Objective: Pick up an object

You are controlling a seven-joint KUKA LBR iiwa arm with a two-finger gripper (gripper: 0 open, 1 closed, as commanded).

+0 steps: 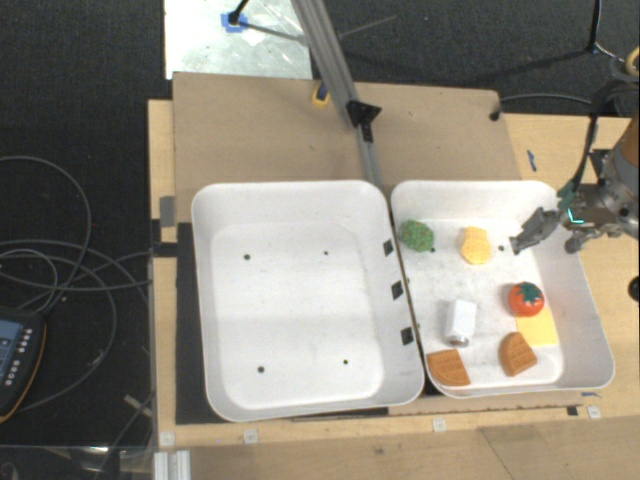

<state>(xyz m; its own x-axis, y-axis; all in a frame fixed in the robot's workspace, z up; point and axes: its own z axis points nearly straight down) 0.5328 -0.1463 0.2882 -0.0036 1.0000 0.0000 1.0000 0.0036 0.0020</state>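
Six small objects are spread in the right bin [590,313]. Nearest, two brown pieces [449,367] look light and stiff. Beyond, the tomato [526,298], round and likely slippery, is best pinched across its middle. Farthest lies the green piece [417,234]. The gripper [548,230] is seen near the bin's far right; nothing is held, the jaws' gap cannot be told.

On the surface [450,138], the right bin [585,313] holds a green lump [417,235], yellow piece [476,246], red tomato [526,298], white block [460,320] and two orange-brown pieces [449,368], while the pincer [545,230] hangs over its upper right, holding nothing.
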